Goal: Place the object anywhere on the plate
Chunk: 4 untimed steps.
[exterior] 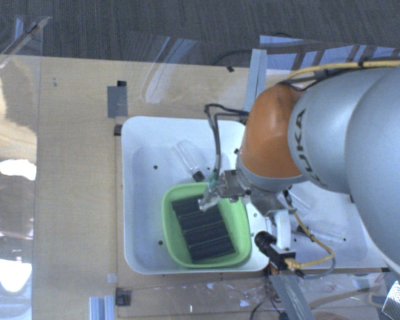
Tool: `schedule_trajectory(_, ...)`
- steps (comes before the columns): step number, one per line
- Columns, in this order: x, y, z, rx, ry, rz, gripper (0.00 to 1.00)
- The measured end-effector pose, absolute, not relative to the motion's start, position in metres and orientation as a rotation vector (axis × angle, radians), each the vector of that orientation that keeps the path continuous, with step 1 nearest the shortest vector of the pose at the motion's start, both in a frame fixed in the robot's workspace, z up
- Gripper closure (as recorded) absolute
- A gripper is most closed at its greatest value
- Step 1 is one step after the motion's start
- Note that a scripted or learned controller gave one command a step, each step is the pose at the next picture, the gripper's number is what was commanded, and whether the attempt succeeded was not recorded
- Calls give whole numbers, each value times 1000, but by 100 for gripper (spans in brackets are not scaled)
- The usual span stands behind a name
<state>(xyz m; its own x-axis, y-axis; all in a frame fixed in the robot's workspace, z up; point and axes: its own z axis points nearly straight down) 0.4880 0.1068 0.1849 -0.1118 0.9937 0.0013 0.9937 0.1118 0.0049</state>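
Camera view: arm (320, 132) hides the gripper above the green plate (175, 245) bearing a dark object (203, 229).

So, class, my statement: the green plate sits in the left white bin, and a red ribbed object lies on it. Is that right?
One detail is wrong: the colour. The camera view shows the green plate in the left white bin, but the ribbed object lying on it is black, not red.

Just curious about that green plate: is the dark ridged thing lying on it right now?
Yes, the dark ridged object lies flat inside the green plate, which sits in the left white bin.
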Motion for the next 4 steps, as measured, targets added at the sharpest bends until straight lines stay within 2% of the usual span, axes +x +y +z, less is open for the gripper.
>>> schedule_trajectory(1,489,57,241,2082,2345,10,0)
schedule_trajectory(2,491,58,252,2073,2349,15,100)
schedule_trajectory(3,487,121,146,1987,2433,3,100)
schedule_trajectory(4,487,121,146,1988,2432,3,0)
